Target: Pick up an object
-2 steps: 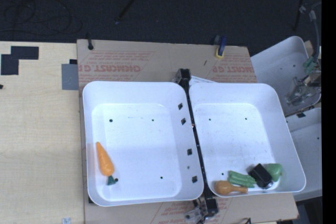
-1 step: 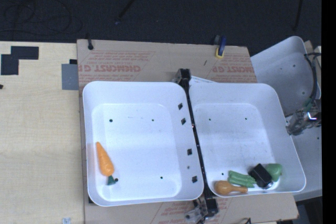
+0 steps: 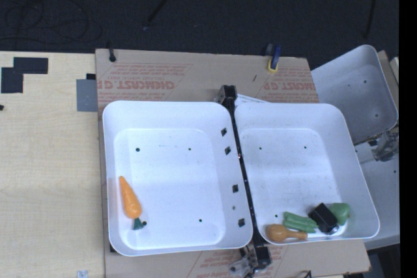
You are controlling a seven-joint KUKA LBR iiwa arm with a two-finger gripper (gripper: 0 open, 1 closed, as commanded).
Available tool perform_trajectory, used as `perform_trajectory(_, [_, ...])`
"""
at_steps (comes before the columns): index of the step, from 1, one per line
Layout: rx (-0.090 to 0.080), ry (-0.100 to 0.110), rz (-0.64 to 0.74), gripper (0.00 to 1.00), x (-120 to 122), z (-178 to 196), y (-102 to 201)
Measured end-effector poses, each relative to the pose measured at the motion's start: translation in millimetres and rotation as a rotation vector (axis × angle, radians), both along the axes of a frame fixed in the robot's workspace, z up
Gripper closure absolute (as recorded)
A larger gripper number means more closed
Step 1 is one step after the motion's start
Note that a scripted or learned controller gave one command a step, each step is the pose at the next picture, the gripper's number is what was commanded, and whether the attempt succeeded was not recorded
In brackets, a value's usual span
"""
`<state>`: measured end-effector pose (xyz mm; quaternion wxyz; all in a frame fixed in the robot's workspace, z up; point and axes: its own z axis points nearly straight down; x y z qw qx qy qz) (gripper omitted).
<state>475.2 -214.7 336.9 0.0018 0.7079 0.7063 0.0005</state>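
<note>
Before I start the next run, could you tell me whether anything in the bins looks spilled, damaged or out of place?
Nothing stands out. The carrot lies alone near the left bin's left wall. In the right bin's near corner, a black block rests on green pieces beside an orange-brown piece, crowded but inside the rim.

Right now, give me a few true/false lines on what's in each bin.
1. The toy carrot lies in the left bin. True.
2. The carrot sits at the bin's far edge. False: it lies near the left wall, toward the near corner.
3. A black block is in the right bin. True.
4. The black block sits alone. False: green pieces and an orange-tan piece crowd around it.
</note>
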Motion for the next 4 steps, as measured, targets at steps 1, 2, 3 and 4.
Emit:
perform_trajectory(1, [0.001, 0.003, 0.003, 1.0, 0, 14, 1])
perform_trajectory(2, [0.005, 0.012, 0.002, 1.0, 0, -62, 2])
perform_trajectory(3, [0.0, 0.001, 0.003, 1.0, 1, 2, 1])
perform_trajectory(4, [0.005, 0.01, 0.001, 1.0, 0, -65, 2])
